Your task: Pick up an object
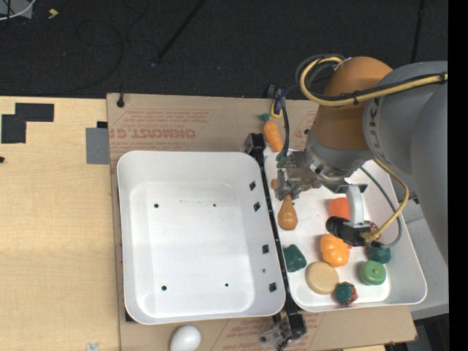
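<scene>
Pale wooden bench [51,218] carries two bins; fingers [287,185] hang over the right bin [409,287], above a brown pear-shaped toy [287,215]; their opening cannot be told.

The desk [51,218] has a pale wood surface, and it fills the left side of the picture. On its far left part there are some black rectangular patches [25,119] and one grey patch [96,145]. A sheet of brown cardboard [183,126] with red printed letters lies on the desk. Behind the far edge of the desk, the floor [183,35] is dark, almost black, like carpet. Thin cables [157,24] run across it. The light is even and soft.
</scene>
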Available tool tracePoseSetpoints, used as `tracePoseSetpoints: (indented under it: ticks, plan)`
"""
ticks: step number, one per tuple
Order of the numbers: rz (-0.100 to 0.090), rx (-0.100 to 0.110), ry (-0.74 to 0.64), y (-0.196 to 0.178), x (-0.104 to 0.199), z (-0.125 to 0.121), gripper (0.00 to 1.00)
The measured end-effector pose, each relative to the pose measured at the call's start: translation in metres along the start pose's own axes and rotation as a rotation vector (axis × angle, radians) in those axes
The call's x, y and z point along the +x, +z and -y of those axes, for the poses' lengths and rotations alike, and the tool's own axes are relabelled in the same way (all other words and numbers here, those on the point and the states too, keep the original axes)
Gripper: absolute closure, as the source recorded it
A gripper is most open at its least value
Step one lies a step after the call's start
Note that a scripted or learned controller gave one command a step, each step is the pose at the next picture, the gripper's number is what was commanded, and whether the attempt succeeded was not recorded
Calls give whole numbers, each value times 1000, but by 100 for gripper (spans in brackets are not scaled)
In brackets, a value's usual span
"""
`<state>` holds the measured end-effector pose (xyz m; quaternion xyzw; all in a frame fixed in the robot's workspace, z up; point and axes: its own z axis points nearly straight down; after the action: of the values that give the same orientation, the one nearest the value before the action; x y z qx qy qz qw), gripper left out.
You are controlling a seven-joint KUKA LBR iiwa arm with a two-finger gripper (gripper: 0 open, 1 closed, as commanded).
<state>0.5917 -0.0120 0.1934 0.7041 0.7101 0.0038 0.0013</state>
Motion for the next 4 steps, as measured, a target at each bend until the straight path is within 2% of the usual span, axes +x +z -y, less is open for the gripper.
tracePoseSetpoints:
  ticks: [1, 2, 3, 4]
  plan:
    - [-1, 8, -3, 7, 117, -24, 100]
    - [2, 3, 6, -53, 139, -56, 100]
    - [0, 8, 2, -77, 209, -54, 100]
    - [-2, -4, 3, -209, 255, -56, 100]
